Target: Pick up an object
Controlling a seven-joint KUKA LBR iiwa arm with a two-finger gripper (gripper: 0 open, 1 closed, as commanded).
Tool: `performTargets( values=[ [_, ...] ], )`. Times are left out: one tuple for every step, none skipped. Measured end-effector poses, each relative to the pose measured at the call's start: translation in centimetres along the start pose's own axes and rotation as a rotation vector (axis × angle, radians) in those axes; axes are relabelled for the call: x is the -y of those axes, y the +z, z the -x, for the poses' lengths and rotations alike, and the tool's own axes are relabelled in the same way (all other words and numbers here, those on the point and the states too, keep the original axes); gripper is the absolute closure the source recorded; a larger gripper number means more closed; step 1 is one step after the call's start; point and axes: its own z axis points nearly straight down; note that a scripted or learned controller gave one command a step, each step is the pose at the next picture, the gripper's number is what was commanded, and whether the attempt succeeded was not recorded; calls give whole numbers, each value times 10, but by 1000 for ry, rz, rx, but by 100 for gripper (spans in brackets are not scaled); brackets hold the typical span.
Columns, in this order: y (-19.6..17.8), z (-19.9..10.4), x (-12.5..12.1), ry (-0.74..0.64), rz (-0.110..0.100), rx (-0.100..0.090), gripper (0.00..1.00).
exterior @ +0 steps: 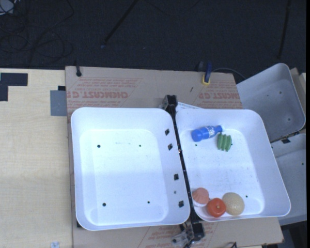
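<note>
Two shallow white plastic bins sit side by side on a brown printed cardboard sheet (144, 89) laid over the bench.

Left white bin (80, 138): only small dark dots on its floor.

Right white bin (266, 143): five objects.
- Blue plastic bottle (206, 133), lying on its side near the far wall, cap end pointing right.
- Green ridged oblong piece (225, 142), just beside the bottle's cap end, on its near-right side; contact between them cannot be told.
- Pale pink rounded object (200, 195), near corner, close to the divider between the bins.
- Red-orange round fruit-like object (216, 207), just right of the pink one, against the near wall.
- Pale yellow-tan ball (233, 203), touching or nearly touching the red-orange one on its right.

The three round objects form a tight cluster in the near-left corner, well apart from the bottle and green piece.

Gripper and fingers: state cannot be told from this view. All five candidate objects rest on the bin floor.
</note>
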Motion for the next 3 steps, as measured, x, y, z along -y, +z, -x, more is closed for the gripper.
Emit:
performTargets(
  values=[
    [-10,0,-1,-4,-1,0,100],
    [1,0,5,2,-2,-2,100],
    [0,0,12,5,-1,-2,100]
  ],
)
